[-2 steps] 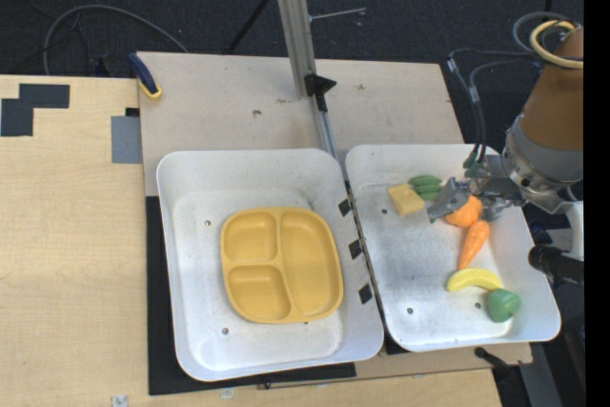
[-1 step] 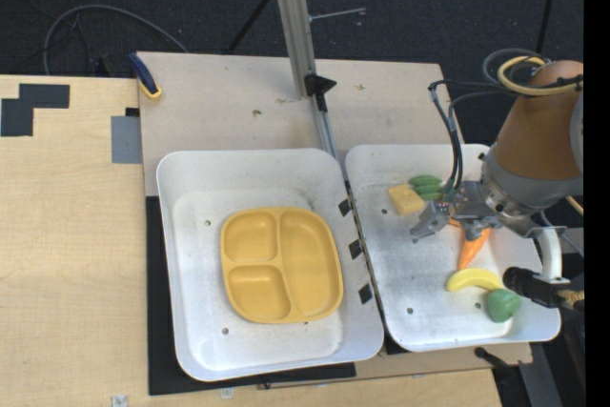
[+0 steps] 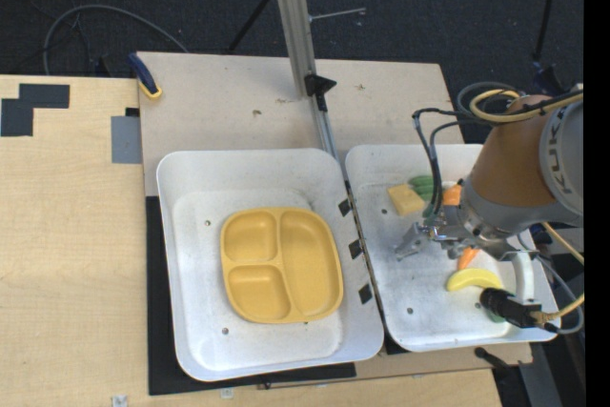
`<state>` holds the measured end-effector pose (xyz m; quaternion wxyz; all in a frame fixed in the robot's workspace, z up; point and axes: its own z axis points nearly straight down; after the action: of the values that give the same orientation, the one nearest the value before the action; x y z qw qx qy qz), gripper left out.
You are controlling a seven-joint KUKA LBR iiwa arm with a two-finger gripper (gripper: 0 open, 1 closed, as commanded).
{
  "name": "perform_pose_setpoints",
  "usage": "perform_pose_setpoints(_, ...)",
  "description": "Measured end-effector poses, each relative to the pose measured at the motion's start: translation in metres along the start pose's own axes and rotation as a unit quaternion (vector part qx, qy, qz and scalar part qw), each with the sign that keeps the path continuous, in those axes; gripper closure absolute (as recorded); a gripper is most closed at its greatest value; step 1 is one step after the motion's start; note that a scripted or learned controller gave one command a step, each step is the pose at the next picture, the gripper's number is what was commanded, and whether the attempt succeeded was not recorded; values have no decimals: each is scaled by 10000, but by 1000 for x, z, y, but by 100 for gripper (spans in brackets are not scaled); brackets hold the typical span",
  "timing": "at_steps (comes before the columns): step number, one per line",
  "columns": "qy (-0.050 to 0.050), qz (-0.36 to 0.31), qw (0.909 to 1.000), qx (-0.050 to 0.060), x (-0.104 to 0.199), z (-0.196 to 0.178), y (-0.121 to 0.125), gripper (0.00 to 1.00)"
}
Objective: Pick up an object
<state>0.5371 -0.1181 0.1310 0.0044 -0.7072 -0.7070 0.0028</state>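
Observation:
My gripper [image 3: 412, 244] hangs low over the middle of the right bin [image 3: 419, 315], pointing toward its left side, with bare bin floor under its tip. A pale yellow block [image 3: 405, 199] lies just above it, near the bin's back left. A green piece [image 3: 421, 182] sits behind the block. An orange piece [image 3: 452, 195] shows beside the arm, and another orange piece [image 3: 467, 257] lies under the wrist. A yellow banana [image 3: 473, 279] rests at the front right of the bin. Nothing is visible in the gripper.
The left bin [image 3: 191, 205] holds a yellow three-compartment plate [image 3: 281, 263]. An upright metal post [image 3: 295, 24] stands behind the bins. A white object [image 3: 525, 274] lies at the right bin's right edge. The arm's brown wrist [image 3: 515, 172] covers the bin's back right.

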Motion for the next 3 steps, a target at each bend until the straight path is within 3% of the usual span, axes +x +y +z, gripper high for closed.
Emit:
perform_pose_setpoints(1, -12, 1, 10000, -48, 0, 43, 1, 0)
perform_pose_setpoints(2, -14, 24, 10000, -67, -2, 29, 3, 100)
perform_pose_setpoints(3, -10, 3, 10000, -51, -5, -13, 4, 100)
